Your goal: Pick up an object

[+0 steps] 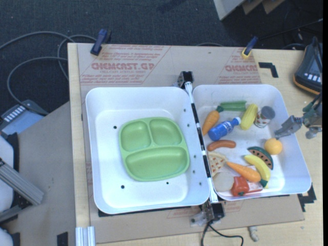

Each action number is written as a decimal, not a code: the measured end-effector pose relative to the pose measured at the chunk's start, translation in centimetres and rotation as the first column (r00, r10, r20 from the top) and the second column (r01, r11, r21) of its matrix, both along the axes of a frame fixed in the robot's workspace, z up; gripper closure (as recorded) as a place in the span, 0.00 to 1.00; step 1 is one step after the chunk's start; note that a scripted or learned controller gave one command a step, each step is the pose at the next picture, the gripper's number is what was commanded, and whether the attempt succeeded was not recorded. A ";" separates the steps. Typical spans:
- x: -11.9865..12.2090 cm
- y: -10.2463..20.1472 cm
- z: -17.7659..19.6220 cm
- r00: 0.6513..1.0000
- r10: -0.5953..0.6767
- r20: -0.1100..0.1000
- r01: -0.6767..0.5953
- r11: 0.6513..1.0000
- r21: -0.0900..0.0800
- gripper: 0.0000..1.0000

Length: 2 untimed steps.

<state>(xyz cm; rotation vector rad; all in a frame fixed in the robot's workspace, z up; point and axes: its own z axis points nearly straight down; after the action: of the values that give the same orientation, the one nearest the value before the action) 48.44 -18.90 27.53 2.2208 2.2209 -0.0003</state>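
Orange ball (273, 146): nearest candidate for the pick, lying in the right bin (293, 163) against its right-hand wall, just right of the watermelon slice (258, 153) and just above the tip of the long banana (258, 164). Pincer (297, 128) at the bin's right rim, just up and right of the ball, above the wall rather than down among the toys; one grey finger (287, 127) angled toward the ball, nothing visible between the fingers, spread versus clenched not readable at this size. Elsewhere in the same bin, all left of the ball: small can (265, 116) and short banana (249, 116) near the far wall, green vegetable (231, 106), blue bottle (223, 129), upper carrot (210, 122), sausage (221, 145), lower carrot (244, 171), red pepper (240, 186). Left bin (102, 137) well apart from the ball, holding a green divided plate (154, 149); both bins on the tabletop (154, 65). Step judged: approach, nothing lifted yet. Next move, as judged: descent inside the right wall, fingers set either side of the ball, clear of the rim and the watermelon slice; round shape likely to roll from an off-centre squeeze.
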 end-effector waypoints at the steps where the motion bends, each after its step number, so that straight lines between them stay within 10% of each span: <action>1: 13.0 3.6 -13.4 1.000 0.001 -0.001 -0.001 1.000 0.001 0.00; 2: 9.8 4.7 -17.3 1.000 -0.001 0.015 0.001 1.000 -0.004 0.00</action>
<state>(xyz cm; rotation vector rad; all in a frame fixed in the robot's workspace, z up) 58.22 -14.16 10.23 2.2123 2.2103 0.0124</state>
